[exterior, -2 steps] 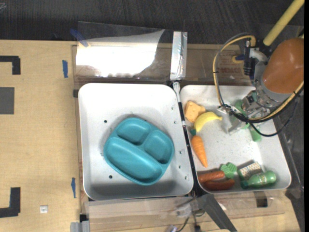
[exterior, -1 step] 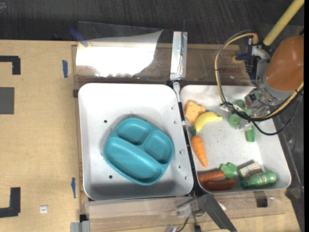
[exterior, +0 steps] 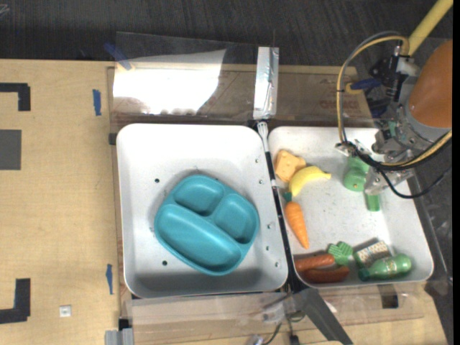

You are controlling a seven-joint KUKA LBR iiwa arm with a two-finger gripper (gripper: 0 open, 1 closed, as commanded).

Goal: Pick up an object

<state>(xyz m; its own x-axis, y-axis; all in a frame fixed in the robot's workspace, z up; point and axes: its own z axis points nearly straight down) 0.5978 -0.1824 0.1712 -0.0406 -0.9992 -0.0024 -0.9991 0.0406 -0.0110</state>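
Toys lie scattered in the right bin (exterior: 410,225): a cracker-like piece (exterior: 288,165) and banana (exterior: 307,179) at ten o'clock, a carrot (exterior: 297,223) toward eight, a hot dog (exterior: 320,265), a small green piece (exterior: 341,251), a patterned block (exterior: 371,251) and a green bottle (exterior: 387,267) along six. At one o'clock the gripper (exterior: 368,184) hangs over a green object (exterior: 355,175); how its pincer stands cannot be told. The left bin (exterior: 136,157) carries a teal divided tray (exterior: 207,223) at its centre.
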